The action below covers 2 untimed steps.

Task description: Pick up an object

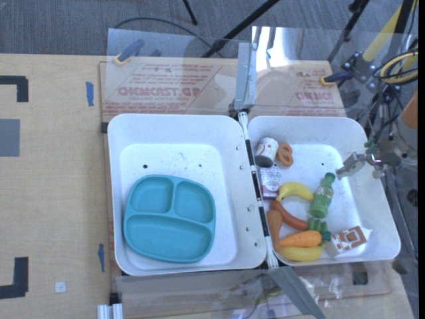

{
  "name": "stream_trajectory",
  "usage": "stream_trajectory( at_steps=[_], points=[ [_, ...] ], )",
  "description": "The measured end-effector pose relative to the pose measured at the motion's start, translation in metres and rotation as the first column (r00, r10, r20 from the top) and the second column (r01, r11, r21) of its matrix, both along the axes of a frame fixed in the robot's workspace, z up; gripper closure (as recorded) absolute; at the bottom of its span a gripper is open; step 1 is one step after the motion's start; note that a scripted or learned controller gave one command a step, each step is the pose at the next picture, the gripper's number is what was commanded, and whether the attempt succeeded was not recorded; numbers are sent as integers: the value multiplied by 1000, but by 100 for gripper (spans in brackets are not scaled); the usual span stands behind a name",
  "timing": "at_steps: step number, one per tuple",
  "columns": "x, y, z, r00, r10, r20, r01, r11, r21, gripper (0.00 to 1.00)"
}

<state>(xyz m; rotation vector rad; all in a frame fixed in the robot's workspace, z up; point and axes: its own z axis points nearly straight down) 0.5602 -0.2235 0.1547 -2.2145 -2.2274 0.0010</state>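
Note:
The right bin (345,138) holds a jumble of small items. A white cup (265,150) lies on its side beside a pretzel (285,153) at the back left. A purple packet (270,180), a yellow banana (295,191) and a green bottle (323,195) sit mid-bin. Toward the front lie a red sausage (287,214), a carrot (300,238) and a small brown-and-white carton (350,239). My gripper (352,165) hangs over the bin's right side, up and to the right of the green bottle, apart from every item.
The left bin (126,138) holds a teal divided plate (170,218). A hinged divider (251,178) separates the bins. Clear plastic panels stand behind the bins. Cables and stand legs crowd the right edge by the arm.

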Motion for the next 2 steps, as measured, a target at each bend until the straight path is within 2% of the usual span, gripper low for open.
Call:
stream_trajectory(
  at_steps=[1,2],
  points=[
    [-21,53,-68,1000,-2,5,2,1000,-1,0],
    [-64,84,-68,1000,29,4,-29,1000,1,0]
  ],
)
